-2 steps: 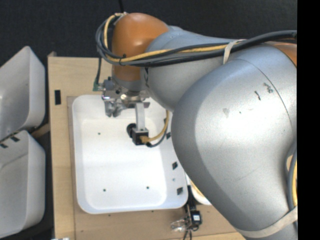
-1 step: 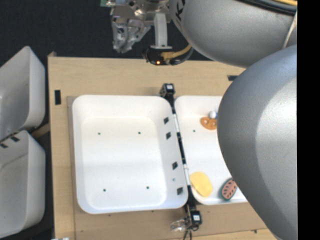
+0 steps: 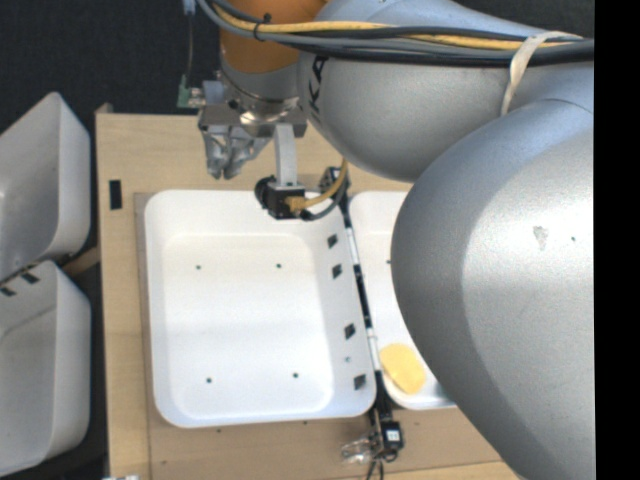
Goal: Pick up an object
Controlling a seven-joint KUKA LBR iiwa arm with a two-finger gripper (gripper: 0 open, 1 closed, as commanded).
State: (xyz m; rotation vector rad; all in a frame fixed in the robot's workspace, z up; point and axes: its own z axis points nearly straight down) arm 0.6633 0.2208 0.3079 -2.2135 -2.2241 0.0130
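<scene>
Your gripper hangs at upper centre over the left bin's far rim; finger state indeterminate. The yellow object lies lower right, well apart, in the right bin.

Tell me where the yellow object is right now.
The yellow object lies in the right bin, in its near left corner, close to the divider between the bins, beside the arm's big grey body.

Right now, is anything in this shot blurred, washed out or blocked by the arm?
Camera view: the arm looms soft and close, covering most of the right bin; the left bin is bright, nearly washed out; the yellow object and gripper are fairly sharp.
</scene>
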